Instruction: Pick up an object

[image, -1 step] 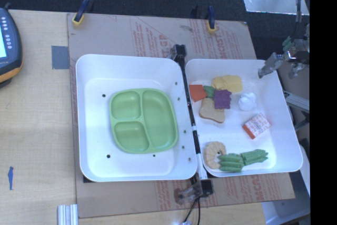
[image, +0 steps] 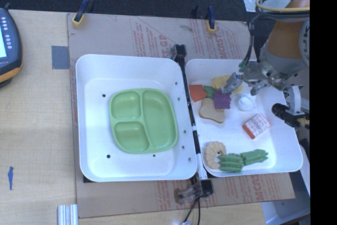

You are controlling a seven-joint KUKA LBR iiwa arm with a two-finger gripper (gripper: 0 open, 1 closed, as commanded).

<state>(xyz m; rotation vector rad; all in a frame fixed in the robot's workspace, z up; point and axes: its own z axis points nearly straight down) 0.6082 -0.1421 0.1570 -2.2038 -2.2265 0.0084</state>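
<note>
— Two white bins sit side by side on the tabletop (image: 37,129); what's in them?

— The left bin (image: 89,113) holds a green divided plate (image: 143,120), lying flat near its middle. The right bin (image: 287,153) holds the loose pieces: an orange wedge (image: 197,93) by its left wall, a slice of toy toast (image: 212,111) just beside it, a purple block (image: 222,100) touching the toast's upper edge, something yellow (image: 222,81) behind that, a small white round piece (image: 245,103), a red-and-white packet (image: 256,126) lying tilted, and along the near wall a pale cookie-like piece (image: 214,151) touching a green pea pod (image: 242,158).

— And the pincer?

— The pincer (image: 243,80) hangs over the far part of the right bin, near the yellow piece and the purple block (the grey arm (image: 284,45) and its orange band come in from the right). I cannot tell how its fingers stand, and nothing is visibly held between them.

— What crowds it?

— The yellow, purple, toast and orange pieces are bunched together just under and left of it; the white piece is just beside. The packet and pea pod lie well apart, toward the near side.

— The surroundings?

— Light wood, with a cardboard sheet (image: 137,34) under the bins, clamped at the far edge by a yellow clip (image: 80,12) and a blue one (image: 211,19). A handheld control pendant (image: 8,42) rests at the left edge; dark floor beyond.
</note>
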